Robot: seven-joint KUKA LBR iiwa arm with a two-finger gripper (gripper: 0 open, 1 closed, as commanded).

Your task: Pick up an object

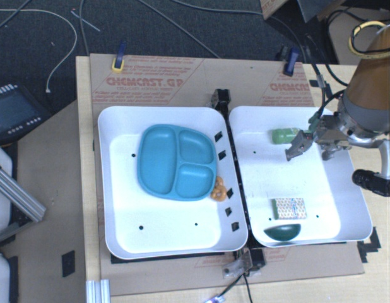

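Note:
In the right bin [258, 175], a small pale green block [283, 135] lies near the far side. A flat patterned packet [289, 207] lies toward the front, and a dark green bowl-like piece [283, 232] rests against the front rim. My gripper [310, 151] hovers over the far right part of this bin, just right of the green block. Its fingers are spread apart and it is open, with nothing between them. The left fingertip [294, 150] is close to the green block's right end.
The left bin [119, 188] holds a blue divided plate [178, 162], with a small orange-brown item [218, 190] at its right edge. Black clips line the divider between the bins [230, 163]. Cables lie on the floor beyond the bench.

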